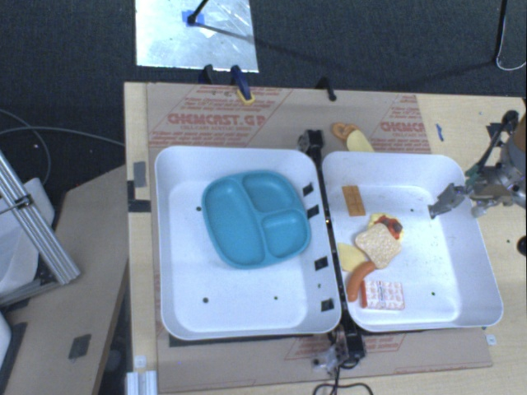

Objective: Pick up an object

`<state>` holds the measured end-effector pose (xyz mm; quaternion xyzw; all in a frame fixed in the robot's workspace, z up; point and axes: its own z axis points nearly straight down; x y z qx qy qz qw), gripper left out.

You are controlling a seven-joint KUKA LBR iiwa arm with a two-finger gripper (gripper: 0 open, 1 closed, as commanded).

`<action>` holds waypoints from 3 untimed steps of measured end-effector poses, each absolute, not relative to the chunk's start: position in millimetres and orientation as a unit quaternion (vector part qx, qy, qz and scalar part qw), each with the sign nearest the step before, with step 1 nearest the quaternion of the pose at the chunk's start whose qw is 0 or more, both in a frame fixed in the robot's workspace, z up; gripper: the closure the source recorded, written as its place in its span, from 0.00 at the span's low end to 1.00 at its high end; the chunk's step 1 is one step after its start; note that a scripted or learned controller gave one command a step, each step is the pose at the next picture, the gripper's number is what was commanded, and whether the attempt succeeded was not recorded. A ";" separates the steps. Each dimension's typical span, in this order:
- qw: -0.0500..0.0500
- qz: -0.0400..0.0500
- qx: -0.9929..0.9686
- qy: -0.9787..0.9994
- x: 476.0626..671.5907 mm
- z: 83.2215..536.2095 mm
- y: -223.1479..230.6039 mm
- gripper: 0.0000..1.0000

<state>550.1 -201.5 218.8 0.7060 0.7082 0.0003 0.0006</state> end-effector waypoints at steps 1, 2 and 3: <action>0.000 0.001 0.703 0.711 537.1 79.1 -100.8 0.00; 0.002 0.002 0.706 0.708 539.1 96.6 -106.8 1.00; 0.003 0.006 0.702 0.712 572.5 190.3 -19.4 1.00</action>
